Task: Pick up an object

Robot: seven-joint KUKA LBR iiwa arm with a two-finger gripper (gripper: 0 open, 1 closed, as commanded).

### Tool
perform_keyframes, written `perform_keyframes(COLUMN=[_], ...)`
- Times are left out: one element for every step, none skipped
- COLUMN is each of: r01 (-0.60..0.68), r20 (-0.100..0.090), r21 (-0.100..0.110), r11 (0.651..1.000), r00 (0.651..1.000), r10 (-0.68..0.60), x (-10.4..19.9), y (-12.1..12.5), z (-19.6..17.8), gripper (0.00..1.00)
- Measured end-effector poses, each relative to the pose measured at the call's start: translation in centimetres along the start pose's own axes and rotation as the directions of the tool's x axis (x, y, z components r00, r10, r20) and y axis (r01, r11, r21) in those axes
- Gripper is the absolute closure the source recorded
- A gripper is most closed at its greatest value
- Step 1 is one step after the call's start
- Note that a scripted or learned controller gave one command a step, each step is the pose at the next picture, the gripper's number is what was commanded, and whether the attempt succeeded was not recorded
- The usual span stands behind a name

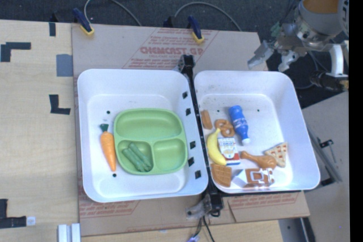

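Note:
The right bin (283,83) holds several toy foods: a blue bottle (239,123), a yellow banana (213,148), a pretzel (224,127), a chicken drumstick (259,158), a pizza slice (277,153), a waffle (222,175) and a small white carton (228,148). My gripper (273,58) hangs above the bench just beyond the right bin's far right corner. Its two fingers are spread apart with nothing between them.
The left bin (91,88) holds a green divided plate (151,140) with green beans (136,156) in one section, and a carrot (108,148) beside the plate. Two blue-and-yellow clamps (84,21) (194,29) pin the cardboard at the back. Cables trail across the dark floor behind.

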State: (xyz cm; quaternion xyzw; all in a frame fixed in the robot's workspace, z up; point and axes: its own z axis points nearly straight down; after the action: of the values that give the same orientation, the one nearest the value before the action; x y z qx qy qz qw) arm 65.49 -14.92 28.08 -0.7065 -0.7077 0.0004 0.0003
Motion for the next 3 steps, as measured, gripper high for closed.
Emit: perform_keyframes(r01=[0.000, -0.001, -0.002], r20=[-0.001, 0.000, 0.003], r21=[0.003, 0.000, -0.006], r11=[1.000, 1.000, 1.000], r00=[1.000, 1.000, 1.000], r10=[0.000, 0.001, 0.002], x=[3.4, 4.6, 4.9], y=[-2.4, -2.9, -6.7], z=[10.0, 18.7, 19.4], gripper=[0.00, 0.00, 0.00])
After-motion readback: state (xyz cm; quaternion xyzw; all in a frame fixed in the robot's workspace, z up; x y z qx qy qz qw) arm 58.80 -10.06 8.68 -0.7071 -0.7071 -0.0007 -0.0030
